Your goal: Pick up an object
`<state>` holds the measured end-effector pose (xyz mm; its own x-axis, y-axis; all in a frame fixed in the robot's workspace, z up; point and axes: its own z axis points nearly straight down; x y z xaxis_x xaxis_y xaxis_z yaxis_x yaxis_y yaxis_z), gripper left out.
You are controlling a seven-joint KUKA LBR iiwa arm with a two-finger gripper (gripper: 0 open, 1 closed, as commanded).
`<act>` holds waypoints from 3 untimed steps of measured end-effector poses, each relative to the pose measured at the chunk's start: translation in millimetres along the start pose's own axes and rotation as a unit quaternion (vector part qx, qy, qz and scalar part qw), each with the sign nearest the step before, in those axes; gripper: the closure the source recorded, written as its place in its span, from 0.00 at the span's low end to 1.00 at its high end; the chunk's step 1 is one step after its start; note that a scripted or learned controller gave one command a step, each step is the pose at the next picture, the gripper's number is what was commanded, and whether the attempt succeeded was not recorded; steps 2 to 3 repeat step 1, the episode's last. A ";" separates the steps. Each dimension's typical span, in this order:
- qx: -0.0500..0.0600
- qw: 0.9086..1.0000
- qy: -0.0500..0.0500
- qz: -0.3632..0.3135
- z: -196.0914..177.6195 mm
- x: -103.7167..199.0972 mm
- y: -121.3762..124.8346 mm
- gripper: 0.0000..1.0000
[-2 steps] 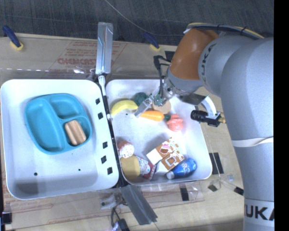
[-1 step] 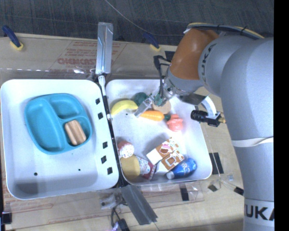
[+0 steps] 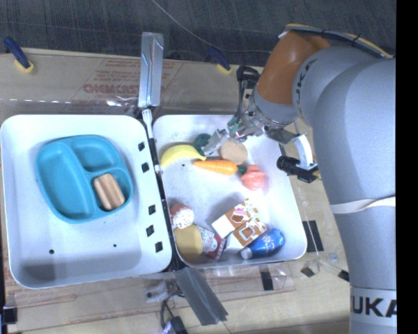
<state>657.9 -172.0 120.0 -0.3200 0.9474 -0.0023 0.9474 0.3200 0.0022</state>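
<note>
We look down on two shallow white bins side by side, the left bin point(image 3: 14, 207) and the right bin point(image 3: 188, 120), their rims touching along the middle. A blue divided plate point(image 3: 63, 179) lies in the left bin, towards its far side. Small black clips point(image 3: 145, 165) run along the shared edge. A grey metal bar point(image 3: 151, 68) points away from the far end of that edge, and a metal bracket point(image 3: 202, 298) sits at the near end. The bins rest on a brown board point(image 3: 76, 82) with red print, held by a blue clamp point(image 3: 19, 54) at the far left and another blue clamp point(image 3: 218, 58) further right. Beyond, a thin cable point(image 3: 167, 12) crosses dark carpet point(image 3: 70, 5).
</note>
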 end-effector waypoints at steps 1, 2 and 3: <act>0.002 0.999 0.002 0.050 -13.6 47.7 -32.3 0.00; 0.002 0.999 0.002 0.050 -13.6 47.7 -32.3 0.00; 0.002 0.999 0.002 0.050 -13.6 47.7 -32.3 0.00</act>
